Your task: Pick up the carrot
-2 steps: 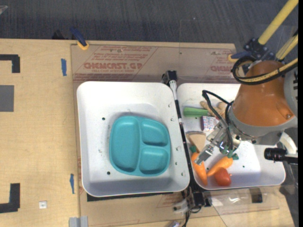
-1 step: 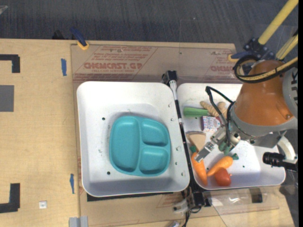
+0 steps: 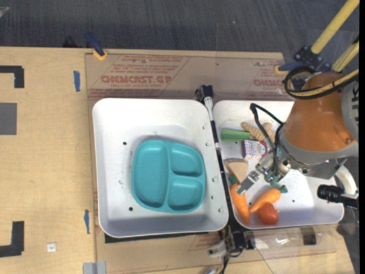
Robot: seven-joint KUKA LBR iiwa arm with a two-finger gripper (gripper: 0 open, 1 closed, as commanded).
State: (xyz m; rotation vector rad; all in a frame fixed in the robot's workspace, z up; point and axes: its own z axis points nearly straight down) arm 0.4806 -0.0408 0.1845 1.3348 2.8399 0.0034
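Orange carrot (image 3: 242, 205) lies unlifted in the right bin (image 3: 328, 213); the hand (image 3: 258, 177) hovers just above it, fingers spread, gripping nothing. Grasp and lift remain.

A light wooden bench (image 3: 45, 170) carries a brown cardboard sheet (image 3: 182, 73) printed with red lettering, fixed by yellow clamps at its back corners. Two shallow white bins sit side by side on it, the left bin (image 3: 108, 170) touching the right bin (image 3: 325, 210). Black tape marks (image 3: 14, 76) and blue tape strips (image 3: 76, 80) dot the bench.
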